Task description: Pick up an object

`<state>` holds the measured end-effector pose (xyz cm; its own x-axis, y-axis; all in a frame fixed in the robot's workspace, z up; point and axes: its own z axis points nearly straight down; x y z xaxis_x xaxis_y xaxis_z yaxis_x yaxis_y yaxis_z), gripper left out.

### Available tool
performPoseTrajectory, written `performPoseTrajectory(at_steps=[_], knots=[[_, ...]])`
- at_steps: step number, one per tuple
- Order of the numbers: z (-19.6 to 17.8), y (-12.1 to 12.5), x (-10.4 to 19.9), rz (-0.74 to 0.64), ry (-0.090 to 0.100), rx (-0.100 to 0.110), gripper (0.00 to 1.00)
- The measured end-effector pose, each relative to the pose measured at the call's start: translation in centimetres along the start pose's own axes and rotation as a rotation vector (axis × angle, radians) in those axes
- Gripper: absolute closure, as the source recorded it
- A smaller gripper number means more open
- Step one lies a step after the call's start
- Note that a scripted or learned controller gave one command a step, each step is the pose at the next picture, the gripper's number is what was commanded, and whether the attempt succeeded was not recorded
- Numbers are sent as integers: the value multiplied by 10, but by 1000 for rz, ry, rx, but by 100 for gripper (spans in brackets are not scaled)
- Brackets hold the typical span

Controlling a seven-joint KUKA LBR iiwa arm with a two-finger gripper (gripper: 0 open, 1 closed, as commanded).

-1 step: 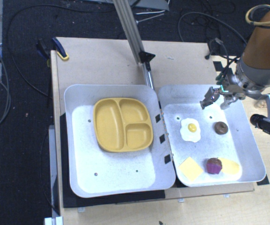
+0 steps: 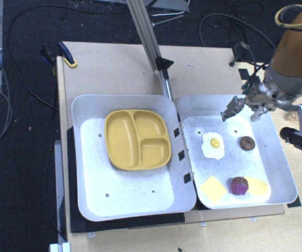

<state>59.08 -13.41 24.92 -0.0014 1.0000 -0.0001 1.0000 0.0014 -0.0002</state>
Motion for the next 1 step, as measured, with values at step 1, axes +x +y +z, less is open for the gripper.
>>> performPoseTrajectory(at_steps=[1], knots=[[45,3,-5,2,0,3,0]])
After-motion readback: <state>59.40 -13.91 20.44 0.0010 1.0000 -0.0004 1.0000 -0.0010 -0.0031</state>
